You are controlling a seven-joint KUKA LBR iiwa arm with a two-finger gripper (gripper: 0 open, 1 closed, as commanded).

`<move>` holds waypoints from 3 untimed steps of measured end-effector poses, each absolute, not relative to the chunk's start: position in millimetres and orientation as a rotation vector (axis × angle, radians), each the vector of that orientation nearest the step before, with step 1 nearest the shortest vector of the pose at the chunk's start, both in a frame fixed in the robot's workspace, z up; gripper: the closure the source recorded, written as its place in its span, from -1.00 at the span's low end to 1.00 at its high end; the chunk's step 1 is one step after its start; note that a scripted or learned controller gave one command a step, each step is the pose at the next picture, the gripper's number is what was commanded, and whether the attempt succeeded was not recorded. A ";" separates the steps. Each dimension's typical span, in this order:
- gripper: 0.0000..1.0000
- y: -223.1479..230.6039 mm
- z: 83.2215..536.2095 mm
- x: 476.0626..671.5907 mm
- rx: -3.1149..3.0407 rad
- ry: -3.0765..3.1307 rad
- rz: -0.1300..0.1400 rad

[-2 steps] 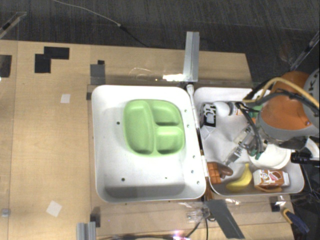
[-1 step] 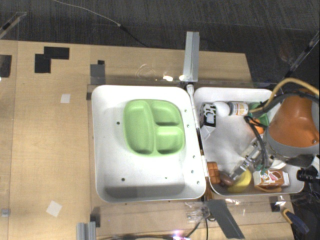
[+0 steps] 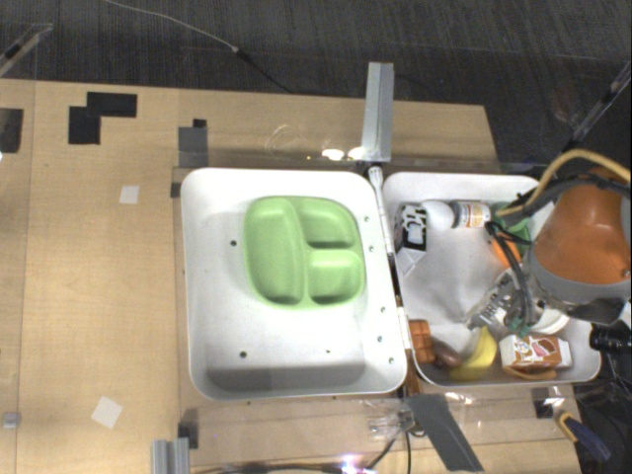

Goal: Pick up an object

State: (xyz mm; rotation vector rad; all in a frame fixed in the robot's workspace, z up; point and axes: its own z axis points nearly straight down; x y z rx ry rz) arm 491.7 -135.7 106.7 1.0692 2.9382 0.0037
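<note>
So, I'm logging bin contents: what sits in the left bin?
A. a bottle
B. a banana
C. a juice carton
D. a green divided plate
D: the green divided plate lies alone in the left bin, while the banana and bottle are in the right bin.

A green divided plate lies in the left bin.

Glossy green plastic tray, smooth white bins, matt wooden bench.
</note>
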 end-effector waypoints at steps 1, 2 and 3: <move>1.00 -82.3 211.0 489.9 1.248 2.871 0.008; 1.00 -124.1 179.5 501.6 0.698 3.057 0.000; 1.00 -150.3 96.1 530.6 0.515 3.090 0.000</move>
